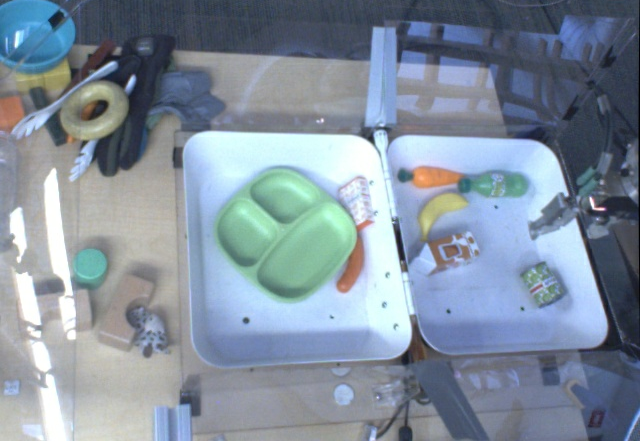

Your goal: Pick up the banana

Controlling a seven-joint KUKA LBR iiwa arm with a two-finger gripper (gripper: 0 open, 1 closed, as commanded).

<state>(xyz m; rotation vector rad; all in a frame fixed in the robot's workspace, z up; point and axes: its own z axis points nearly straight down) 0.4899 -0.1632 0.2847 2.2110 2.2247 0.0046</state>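
The yellow banana (pixel 441 211) lies curved in the upper left part of the right bin (pixel 500 324), just below an orange carrot (pixel 432 176) and a green bottle (pixel 495 185). My gripper (pixel 553 215) hangs over the right bin's right edge, well to the right of the banana and apart from it. Nothing lies under it but bare bin floor.
A small milk carton (pixel 452 251) lies just below the banana, and a green box (pixel 541 284) sits at the bin's lower right. The left bin (pixel 210 329) holds a green divided plate (pixel 288 232), a snack packet (pixel 357 202) and a red sausage (pixel 349 269). Loose items lie on the bench to the left.
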